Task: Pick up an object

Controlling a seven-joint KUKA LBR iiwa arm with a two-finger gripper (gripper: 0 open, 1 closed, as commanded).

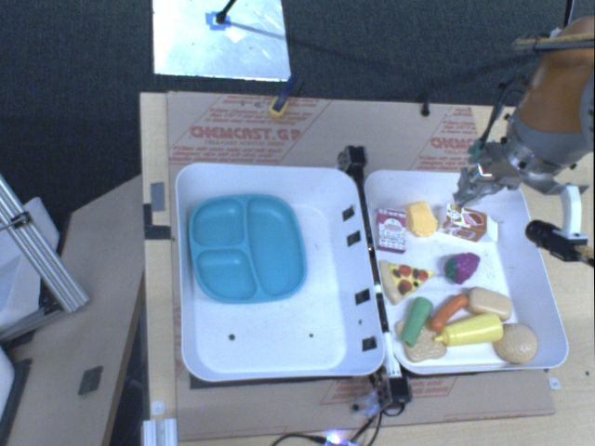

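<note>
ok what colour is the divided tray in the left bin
Light blue, seen best in the camera view.

The arm (558, 100) reaches in from the right — orange band up top, wrist bent down, gripper (464, 196) hanging low, tips pointing downward.

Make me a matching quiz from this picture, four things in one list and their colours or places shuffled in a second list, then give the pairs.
Things:
1. divided tray
2. grapes
3. pizza slice
4. gripper

Descriptions:
A. purple, in the right bin
B. over the small brown carton at the right bin's far side
C. blue, in the left bin
D. beside the middle divider, below the red carton

Pairs: 1-C, 2-A, 3-D, 4-B
</note>
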